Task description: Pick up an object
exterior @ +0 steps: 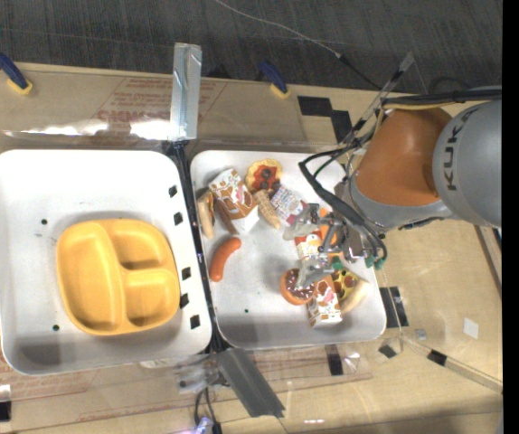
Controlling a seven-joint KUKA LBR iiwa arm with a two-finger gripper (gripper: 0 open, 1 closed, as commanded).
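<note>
While I watch from the overhead camera, the arm (422, 165) reaches in from the right over the right bin (250, 328). Claw (325, 242) sits low over the right side of that bin, right in the toy food pile. Can't tell from here whether it's wide, narrow, or gripping anything; cables and clutter mask it.

Right bin contents: sausage (223, 258) lying alone near the left wall, tilted. Small carton (232, 197) at upper left, with a pizza slice (263, 175) just beside it at the top. Wrapped packet (287, 203) between those and the claw. Below the claw: chocolate donut (297, 287), another small carton (325, 307) near the bottom edge, and a second pizza piece (346, 287) touching it. Those three are bunched together.

Left bin (24, 188) holds a yellow divided tray (117, 275), roughly centred, flat.

Both bins sit side by side on the bench (440, 315).
</note>
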